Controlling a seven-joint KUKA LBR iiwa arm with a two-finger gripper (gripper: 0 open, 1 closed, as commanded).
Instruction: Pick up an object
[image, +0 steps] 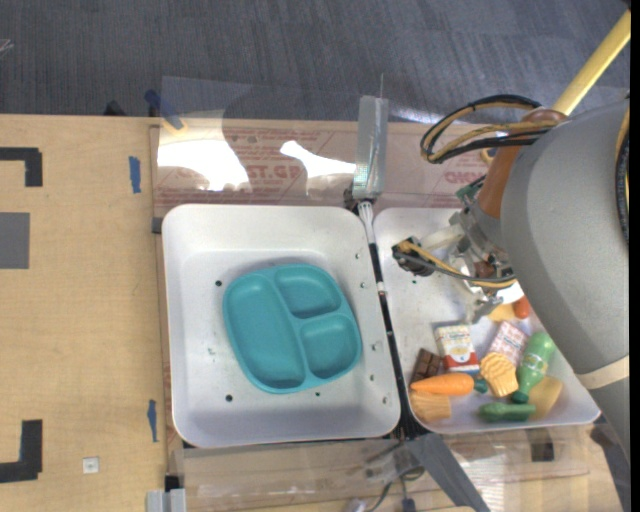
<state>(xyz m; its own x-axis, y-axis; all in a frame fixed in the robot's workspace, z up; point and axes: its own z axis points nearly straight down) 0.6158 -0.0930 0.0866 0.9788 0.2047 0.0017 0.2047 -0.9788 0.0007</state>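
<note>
The right bin (420, 300) holds a pile of toy foods at its near end: an orange carrot (443, 384), a brown chocolate bar (426, 362), a small white and red carton (457, 343), a yellow ridged piece (498, 373), a green bottle (537, 358) and a green pod (505, 409). My gripper (478, 268) hangs over the middle of this bin, just beyond the pile, with dark cables around it. The grey arm (570, 220) hides the bin's right side.
The left bin (190, 330) holds a teal divided plate (290, 325). A raised divider (378, 300) separates the two bins. A metal post (370, 150) stands behind them. Cardboard bench surface lies to the left.
</note>
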